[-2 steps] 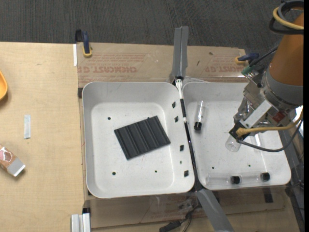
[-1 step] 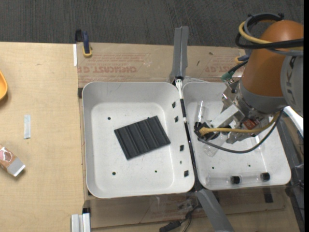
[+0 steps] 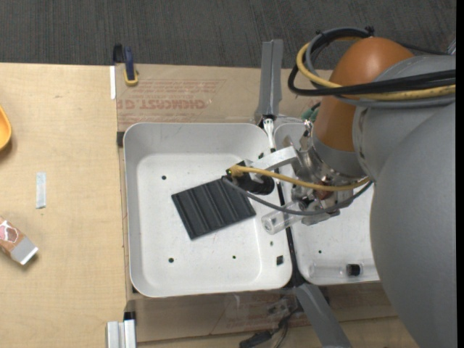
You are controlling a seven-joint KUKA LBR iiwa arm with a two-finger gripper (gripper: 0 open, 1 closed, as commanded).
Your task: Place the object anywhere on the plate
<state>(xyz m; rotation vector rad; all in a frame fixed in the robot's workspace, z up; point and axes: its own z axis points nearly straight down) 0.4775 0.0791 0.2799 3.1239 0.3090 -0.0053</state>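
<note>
Your arm (image 3: 406, 165) reaches over the wall between the bins to work the left bin (image 3: 148, 256). There the ribbed black slab (image 3: 212, 207), likely the task's thing, lies flat and askew at mid-floor. The gripper (image 3: 281, 218) hangs just beside its right corner, and you cannot tell its opening or load.

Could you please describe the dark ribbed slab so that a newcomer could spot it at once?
Find the white bin on the view's left. Near its middle lies a flat, dark grey rectangular slab, turned at a slant. Its parallel ridges set it apart from the tiny dark specks on the bin floor.
</note>
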